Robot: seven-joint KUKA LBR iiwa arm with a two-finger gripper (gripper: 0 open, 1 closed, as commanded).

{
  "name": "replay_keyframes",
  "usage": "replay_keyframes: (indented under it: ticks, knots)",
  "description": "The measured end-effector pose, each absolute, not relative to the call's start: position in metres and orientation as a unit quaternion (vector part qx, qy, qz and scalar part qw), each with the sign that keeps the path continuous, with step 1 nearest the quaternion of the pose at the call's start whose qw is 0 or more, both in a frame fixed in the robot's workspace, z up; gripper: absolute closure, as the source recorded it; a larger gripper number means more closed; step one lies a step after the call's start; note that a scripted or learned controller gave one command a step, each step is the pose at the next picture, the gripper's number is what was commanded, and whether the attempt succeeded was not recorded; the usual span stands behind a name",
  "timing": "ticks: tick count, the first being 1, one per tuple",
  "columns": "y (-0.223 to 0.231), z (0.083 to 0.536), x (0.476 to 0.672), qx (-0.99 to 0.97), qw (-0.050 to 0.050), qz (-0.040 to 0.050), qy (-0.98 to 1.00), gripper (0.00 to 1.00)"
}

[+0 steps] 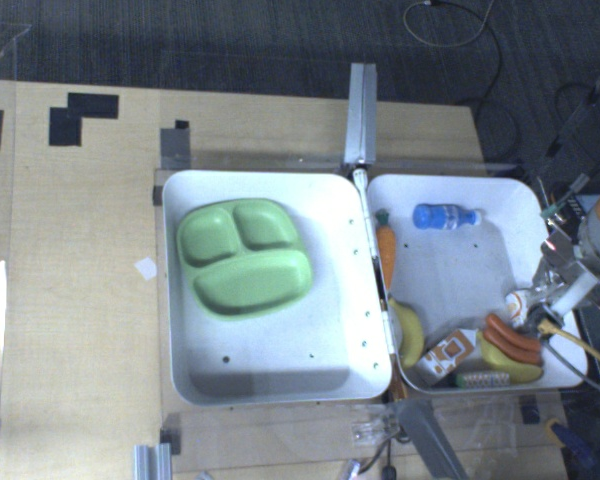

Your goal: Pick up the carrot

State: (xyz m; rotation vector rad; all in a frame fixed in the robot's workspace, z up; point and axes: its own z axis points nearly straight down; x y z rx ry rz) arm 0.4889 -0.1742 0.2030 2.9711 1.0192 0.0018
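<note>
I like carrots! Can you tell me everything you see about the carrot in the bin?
The carrot is small, orange and smooth, like a plastic toy, with a green top pointing toward the far side of the bench. It lies flat and lengthwise in the right bin, tight against that bin's left wall, beside the divider between the two bins. Just past its thin end lies a banana; whether they touch is unclear. Nothing holds it.
</note>
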Motion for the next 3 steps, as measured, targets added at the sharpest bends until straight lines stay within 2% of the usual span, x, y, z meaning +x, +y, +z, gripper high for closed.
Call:
replay_keyframes:
  ticks: [1, 2, 3]
  knots:
    - [-0.166, 0.173, 0.487, 0.987, -0.001, -0.0001, 0.160, 1.00]
    - [-0.151, 0.296, 0.488, 0.965, 0.001, 0.0019, 0.261, 1.00]
    - [-0.206, 0.225, 0.491, 0.986, 0.000, -0.0001, 0.168, 1.00]
